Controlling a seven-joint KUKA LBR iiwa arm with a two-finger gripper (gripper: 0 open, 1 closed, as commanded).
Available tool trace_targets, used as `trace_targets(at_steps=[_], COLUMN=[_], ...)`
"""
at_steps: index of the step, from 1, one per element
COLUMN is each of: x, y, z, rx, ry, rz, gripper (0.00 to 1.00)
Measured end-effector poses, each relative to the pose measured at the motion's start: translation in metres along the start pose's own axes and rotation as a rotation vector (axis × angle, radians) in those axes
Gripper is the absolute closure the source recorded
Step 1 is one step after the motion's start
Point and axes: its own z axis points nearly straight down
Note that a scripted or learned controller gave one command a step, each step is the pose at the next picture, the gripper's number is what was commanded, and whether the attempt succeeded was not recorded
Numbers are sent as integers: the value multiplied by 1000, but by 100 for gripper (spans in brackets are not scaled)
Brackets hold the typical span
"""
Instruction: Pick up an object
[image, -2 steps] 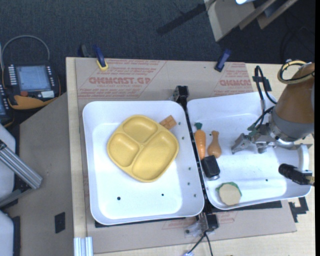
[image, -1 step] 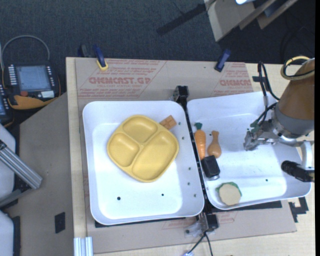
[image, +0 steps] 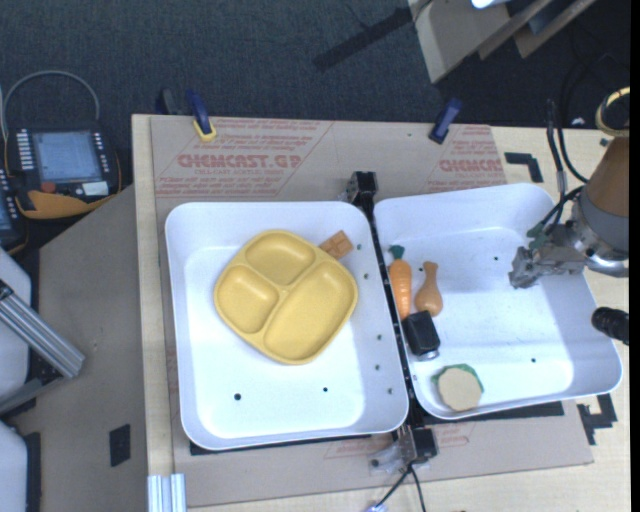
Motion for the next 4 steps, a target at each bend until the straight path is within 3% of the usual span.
trace_targets(at_steps=[1,2,4], x=[-1,54,160], y=[2,2,6], z=[-39,-48,-28], rx=[0,5,10], ry=[1,6,6], rz=[-2,-7,-7], gripper=[100,100,100])
